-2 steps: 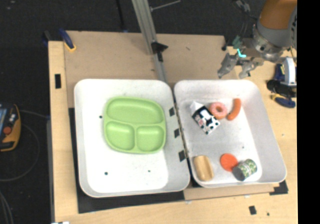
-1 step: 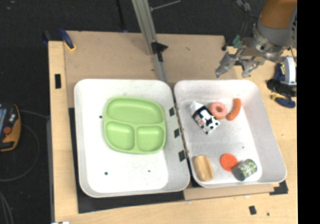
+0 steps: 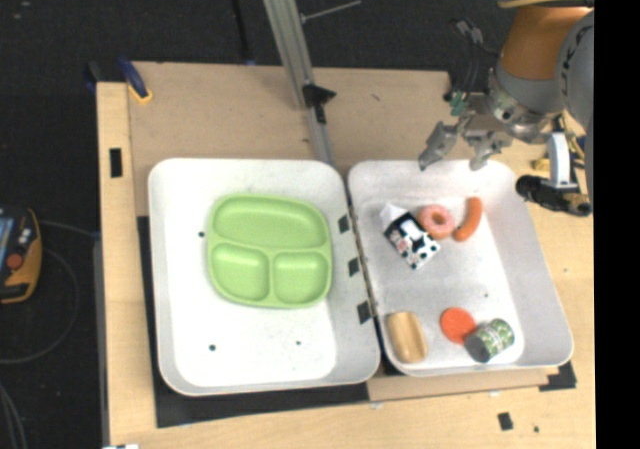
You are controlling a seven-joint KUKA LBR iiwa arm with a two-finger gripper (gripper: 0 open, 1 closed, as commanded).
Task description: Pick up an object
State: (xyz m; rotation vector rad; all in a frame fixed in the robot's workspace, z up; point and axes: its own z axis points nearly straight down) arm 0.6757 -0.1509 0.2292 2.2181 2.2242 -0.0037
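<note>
My gripper (image 3: 457, 152) hangs open over the far rim of the right bin (image 3: 530, 267), with nothing between its fingers. Below it in that bin lie a pink donut (image 3: 436, 220), an orange carrot-shaped piece (image 3: 468, 219) and a black-and-white box (image 3: 409, 238). Toward the near side rest a tan bread roll (image 3: 405, 336), a flat orange disc (image 3: 457, 323) and a green can (image 3: 491, 338) on its side. All of these lie apart from the gripper.
The left bin (image 3: 180, 337) holds a green divided plate (image 3: 269, 251). A grey metal post (image 3: 288, 37) rises from the bench behind the bins. The bench's tan surface (image 3: 380, 117) runs along the far side.
</note>
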